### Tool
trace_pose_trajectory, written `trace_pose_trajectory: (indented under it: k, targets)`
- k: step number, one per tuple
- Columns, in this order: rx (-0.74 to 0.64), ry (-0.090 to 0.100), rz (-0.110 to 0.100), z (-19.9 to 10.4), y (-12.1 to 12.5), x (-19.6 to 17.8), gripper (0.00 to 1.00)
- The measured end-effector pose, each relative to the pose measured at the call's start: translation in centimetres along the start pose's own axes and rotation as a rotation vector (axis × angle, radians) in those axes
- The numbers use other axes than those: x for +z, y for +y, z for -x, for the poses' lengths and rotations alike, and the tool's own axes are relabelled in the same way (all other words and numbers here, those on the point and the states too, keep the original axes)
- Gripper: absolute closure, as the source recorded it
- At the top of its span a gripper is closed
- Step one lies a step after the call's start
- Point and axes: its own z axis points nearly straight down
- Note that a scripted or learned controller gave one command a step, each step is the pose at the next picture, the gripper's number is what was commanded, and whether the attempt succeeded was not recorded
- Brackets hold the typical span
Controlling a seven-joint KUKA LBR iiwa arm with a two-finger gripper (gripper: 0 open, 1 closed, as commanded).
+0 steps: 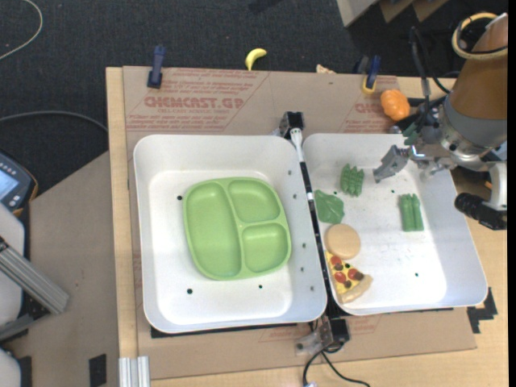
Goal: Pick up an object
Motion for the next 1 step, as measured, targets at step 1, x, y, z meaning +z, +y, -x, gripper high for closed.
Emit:
trace_pose_trajectory:
  k: [1]
  targets:
    - [-0.006, 0.007, -0.013, -8.56, -9.74, 1.96, 0.00]
